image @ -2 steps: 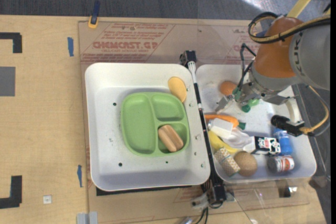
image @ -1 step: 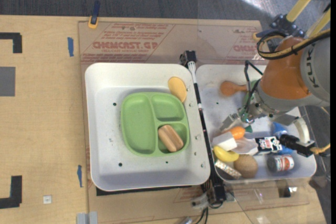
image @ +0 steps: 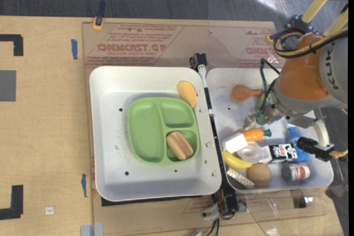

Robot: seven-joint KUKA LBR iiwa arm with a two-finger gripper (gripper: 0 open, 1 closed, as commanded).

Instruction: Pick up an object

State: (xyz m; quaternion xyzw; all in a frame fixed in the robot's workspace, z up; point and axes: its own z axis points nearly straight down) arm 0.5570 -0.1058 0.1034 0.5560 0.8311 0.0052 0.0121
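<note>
Two white bins sit side by side on a cardboard-covered bench. Left bin [image: 105, 135]: a green plate [image: 145, 130] with three compartments, a tan bread roll [image: 180, 145] lying in its lower right compartment; a yellow-orange lemon-like piece [image: 187, 93] rests just off the plate's upper right corner, near the bin wall. Right bin [image: 221, 88]: an orange spoon-like toy [image: 245, 92] toward the back; a carrot [image: 254, 134] at the middle; a white block [image: 236, 142] touching its left end; a banana [image: 237, 161] along the left wall; a brown ball [image: 259, 173] at the front; a black-and-white card [image: 283, 152] and a small can [image: 295, 172] to the right; a blue piece [image: 292, 132] near the right wall. The arm [image: 301, 74], grey with an orange band, reaches in from the right over the right bin; the gripper [image: 260, 117] sits low just above the carrot, between it and the spoon-like toy. Whether its fingers are apart or together cannot be told from here, and nothing is seen held.
</note>
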